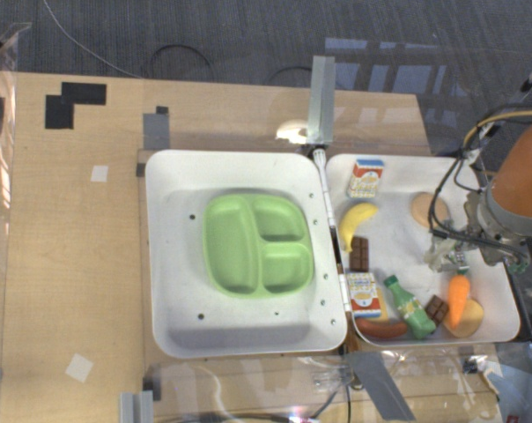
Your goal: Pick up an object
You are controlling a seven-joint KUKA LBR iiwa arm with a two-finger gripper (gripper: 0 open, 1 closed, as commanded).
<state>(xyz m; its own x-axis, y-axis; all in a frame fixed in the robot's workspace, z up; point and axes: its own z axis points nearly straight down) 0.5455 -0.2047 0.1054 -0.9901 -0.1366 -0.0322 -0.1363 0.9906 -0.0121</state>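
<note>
Two bins, one crowded with toy food

Left bin [160,236] holds a green divided tray [257,243]. Right bin [398,170] holds the arm [517,183], its gripper [447,256] low beside the carrot [459,296]; grip state cannot be told. Banana [354,221], bottle [410,307], cartons lie nearby.

The right bin [398,170] held a scatter of toy foods. A small carton [365,179] lay at its far left corner, with a yellow banana [355,222] curved just nearer. A brown chocolate bar [359,254] lay below the banana, and a second carton [364,294] sat nearer still. A green bottle [409,307] lay tilted beside that carton, a red sausage [382,329] along the near wall. An orange carrot [458,298] stood on end toward the right, next to a small chocolate piece [437,308]. A tan round cookie [424,209] lay farther back.
</note>
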